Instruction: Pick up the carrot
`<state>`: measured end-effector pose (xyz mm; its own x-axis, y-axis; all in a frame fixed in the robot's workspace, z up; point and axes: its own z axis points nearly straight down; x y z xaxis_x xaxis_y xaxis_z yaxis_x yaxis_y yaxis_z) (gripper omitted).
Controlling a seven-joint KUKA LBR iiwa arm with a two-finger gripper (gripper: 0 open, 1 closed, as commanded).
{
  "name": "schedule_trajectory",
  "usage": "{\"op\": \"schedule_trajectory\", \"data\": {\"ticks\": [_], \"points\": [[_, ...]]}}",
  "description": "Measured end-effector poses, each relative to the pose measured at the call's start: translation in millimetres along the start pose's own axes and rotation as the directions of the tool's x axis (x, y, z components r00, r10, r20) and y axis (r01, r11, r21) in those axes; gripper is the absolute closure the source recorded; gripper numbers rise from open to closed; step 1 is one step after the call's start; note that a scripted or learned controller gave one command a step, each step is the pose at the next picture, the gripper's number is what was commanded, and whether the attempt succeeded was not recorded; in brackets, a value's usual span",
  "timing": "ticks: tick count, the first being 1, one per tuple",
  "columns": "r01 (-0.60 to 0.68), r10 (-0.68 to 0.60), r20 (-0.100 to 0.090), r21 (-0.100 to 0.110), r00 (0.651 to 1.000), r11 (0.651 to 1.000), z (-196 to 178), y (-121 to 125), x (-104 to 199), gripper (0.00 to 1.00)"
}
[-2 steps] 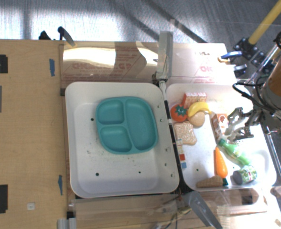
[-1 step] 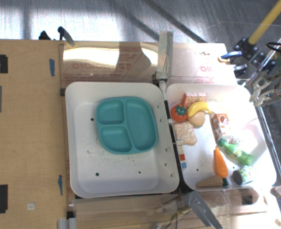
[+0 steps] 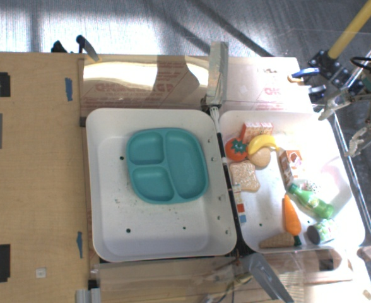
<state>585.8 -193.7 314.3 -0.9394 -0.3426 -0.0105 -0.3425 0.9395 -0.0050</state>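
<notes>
The small orange plastic carrot (image 3: pixel 291 214) lies in the right-hand shallow white bin (image 3: pixel 343 163), in its lower half, with its thick end pointing up the view and its tip down. Just to its right, touching or nearly so, lies a green plastic bottle (image 3: pixel 312 200). A flat tan wedge-shaped piece (image 3: pixel 279 240) lies just below the carrot's tip. A dark round-topped green item (image 3: pixel 320 233) sits near the tip on the right. The carrot's left flank faces bare bin floor. Further up the bin are a tan toy bread slice (image 3: pixel 245 177), a red toy tomato (image 3: pixel 236 149) and a yellow toy banana (image 3: pixel 264 144). The left-hand white bin (image 3: pixel 103 188) carries a teal divided plate (image 3: pixel 168 165) with 3 compartments.

The task looks to be at its first step, the approach. The tool (image 3: pixel 340 96) hangs over the upper right corner of the right bin, well apart from the carrot, and touches no item. Nothing appears held in it. I cannot tell whether it is open or closed; it is too small and cluttered here.

The next move probably calls for travel down the view to above the carrot. The tool should close across the carrot's narrow width, keeping clear of the bottle.
</notes>
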Motion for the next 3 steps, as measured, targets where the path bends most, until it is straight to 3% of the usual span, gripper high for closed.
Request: {"op": "schedule_trajectory", "data": {"ticks": [1,2,3], "points": [[-0.028,0.028,-0.013,-0.010,1.000,1.000,118.8,61.7,44.4,0.00],[-0.077,0.077,0.002,0.000,0.997,0.997,223.5,84.8,53.1,0.00],[-0.075,0.075,0.011,0.004,0.997,0.997,211.1,84.7,49.6,1.00]]}}
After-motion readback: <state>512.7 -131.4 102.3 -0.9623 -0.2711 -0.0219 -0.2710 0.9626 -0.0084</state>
